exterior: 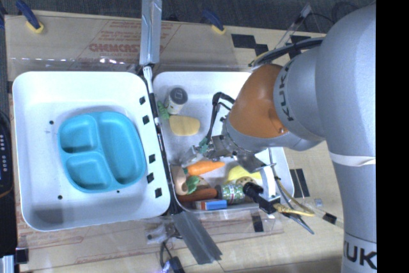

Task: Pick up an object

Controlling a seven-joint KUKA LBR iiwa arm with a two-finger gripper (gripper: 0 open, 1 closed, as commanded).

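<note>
Now the grey arm's fingers (214, 147) sit low in the right white bin (198, 83), their opening hidden, an orange plastic carrot (206, 167) just below them, so grasping seems next.

Two white bins (38, 93); one blue tray (101, 151); one carrot (206, 167); one bottle (220, 192).

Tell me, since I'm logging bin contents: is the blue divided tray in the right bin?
No, the blue divided tray lies in the left bin.
</note>
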